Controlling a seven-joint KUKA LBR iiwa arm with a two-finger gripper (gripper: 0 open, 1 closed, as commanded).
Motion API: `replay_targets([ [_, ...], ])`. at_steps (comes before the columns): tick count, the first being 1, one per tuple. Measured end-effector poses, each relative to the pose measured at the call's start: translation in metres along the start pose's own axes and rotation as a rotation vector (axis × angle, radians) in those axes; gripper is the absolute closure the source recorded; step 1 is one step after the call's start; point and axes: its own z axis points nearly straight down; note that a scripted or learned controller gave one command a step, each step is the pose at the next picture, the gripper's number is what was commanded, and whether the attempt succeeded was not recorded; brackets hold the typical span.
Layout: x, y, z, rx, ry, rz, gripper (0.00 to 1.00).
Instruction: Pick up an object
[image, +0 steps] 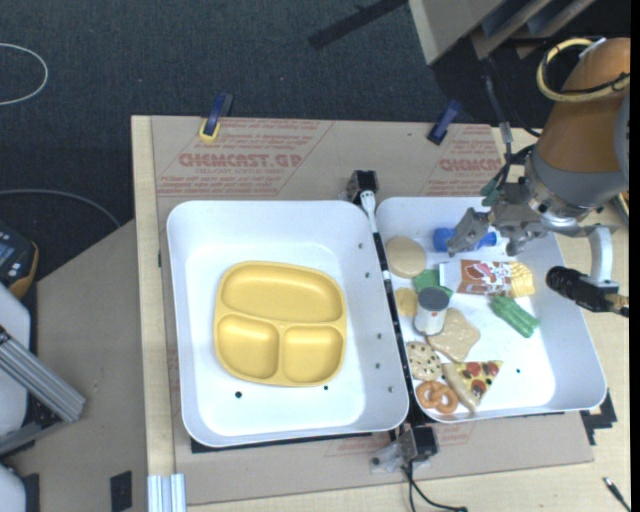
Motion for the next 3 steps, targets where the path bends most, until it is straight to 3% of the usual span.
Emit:
replay_targets([
  [1,0.0,0.003,-0.008,-0.015,-0.002,-0.002,0.0],
  [2,-0.01,0.003,0.046,-0.01,-0.001,-0.001,0.0],
  [3,-0.014,0.007,0.105,-0.019,-0.005,-0.002,0.0],
])
